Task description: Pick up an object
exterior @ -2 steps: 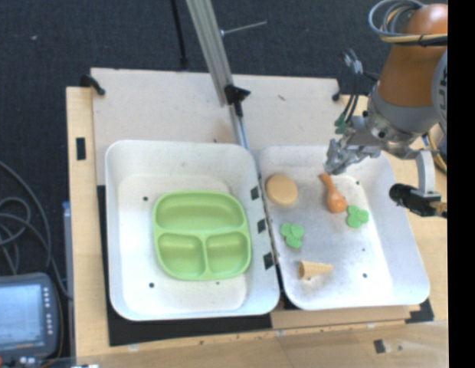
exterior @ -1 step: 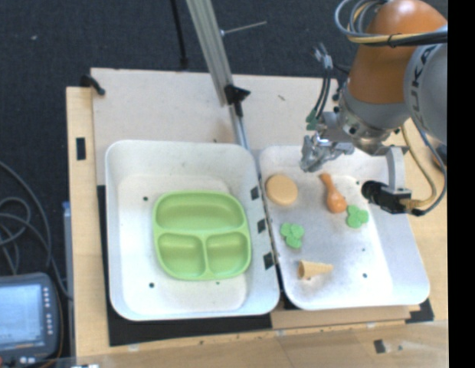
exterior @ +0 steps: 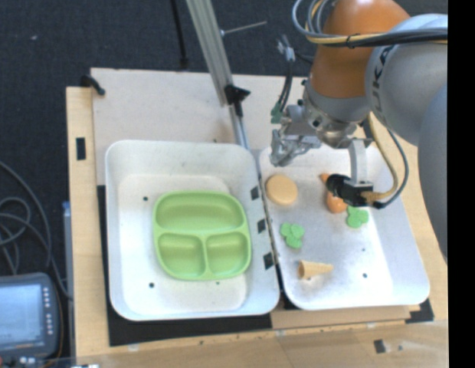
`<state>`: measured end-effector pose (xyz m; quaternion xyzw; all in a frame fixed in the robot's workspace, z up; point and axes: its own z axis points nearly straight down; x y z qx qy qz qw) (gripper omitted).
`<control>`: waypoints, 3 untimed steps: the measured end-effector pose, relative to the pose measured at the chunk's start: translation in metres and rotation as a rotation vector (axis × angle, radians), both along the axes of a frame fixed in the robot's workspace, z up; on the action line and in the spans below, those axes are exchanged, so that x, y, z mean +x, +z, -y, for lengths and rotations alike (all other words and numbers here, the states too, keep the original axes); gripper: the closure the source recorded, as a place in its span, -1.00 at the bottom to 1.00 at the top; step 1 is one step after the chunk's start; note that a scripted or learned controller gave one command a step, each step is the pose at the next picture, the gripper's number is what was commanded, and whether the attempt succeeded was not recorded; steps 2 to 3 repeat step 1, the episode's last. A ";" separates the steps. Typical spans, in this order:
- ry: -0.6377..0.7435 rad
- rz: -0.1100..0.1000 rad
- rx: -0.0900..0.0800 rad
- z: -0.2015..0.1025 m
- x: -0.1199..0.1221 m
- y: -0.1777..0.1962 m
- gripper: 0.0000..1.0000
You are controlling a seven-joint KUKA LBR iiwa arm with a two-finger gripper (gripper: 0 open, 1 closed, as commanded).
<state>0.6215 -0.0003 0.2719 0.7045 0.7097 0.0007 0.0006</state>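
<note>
Over the right bin's point(exterior: 391, 274) far left corner hangs the gripper point(exterior: 282, 153); can't tell its state from this slant. Just below it lies a round tan cookie point(exterior: 282, 189), then green broccoli point(exterior: 292, 234) and an ice-cream cone point(exterior: 314, 269). An orange piece point(exterior: 335, 202) and a green piece point(exterior: 357, 217) sit to the right. The left bin point(exterior: 122, 205) holds a green divided plate point(exterior: 201, 234).
</note>
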 end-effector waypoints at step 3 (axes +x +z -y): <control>0.000 -0.003 0.000 -0.054 -0.001 -0.007 1.00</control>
